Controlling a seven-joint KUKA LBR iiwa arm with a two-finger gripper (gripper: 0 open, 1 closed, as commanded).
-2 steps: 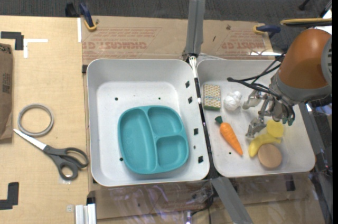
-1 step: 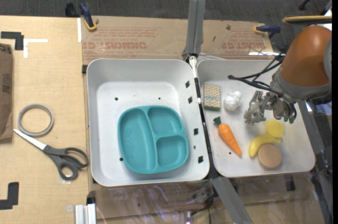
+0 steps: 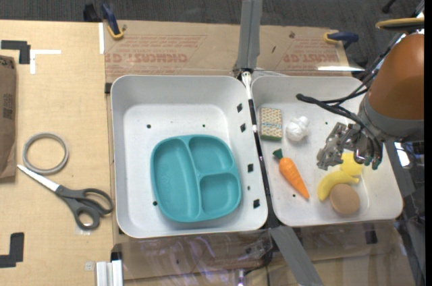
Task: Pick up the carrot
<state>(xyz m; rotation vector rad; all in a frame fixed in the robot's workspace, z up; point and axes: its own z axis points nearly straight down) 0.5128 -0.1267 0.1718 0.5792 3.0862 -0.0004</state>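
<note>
Scissors (image 3: 75,200) and a tape roll (image 3: 46,152) sit nearest the lens, on the table (image 3: 54,96) left of both bins. L bin (image 3: 125,143) carries a teal divided tray (image 3: 196,178). R bin (image 3: 317,214) has the clutter: carrot (image 3: 293,176) lies flat, mid-left of that bin, green top pointing up-left, tip down-right. Small patterned box (image 3: 271,123) and a white lumpy item (image 3: 296,130) are just above it; banana (image 3: 339,178) and a tan round piece (image 3: 345,199) sit to its right.

Hand (image 3: 343,147) hangs over the R bin, near the banana's upper end and apart from the carrot. Can't tell if it's released or clenched: metal parts overlap from this angle. Nothing visible between them, so prob. not carrying anything.

Judgement on risks:
- Hand is closer to banana than carrot, so a straight drop from here likely lands on the wrong item.
- Carrot lies diagonal; if the wrist isn't turned across its narrow axis, it may roll or squirt out.
- Carrot tapers, so a grab near the tip could slip; the thicker end is safer.
- Banana close to the carrot tip: approach from the right may nudge both.
- Bin centre wall is near the green top, so limited room on that side.
</note>
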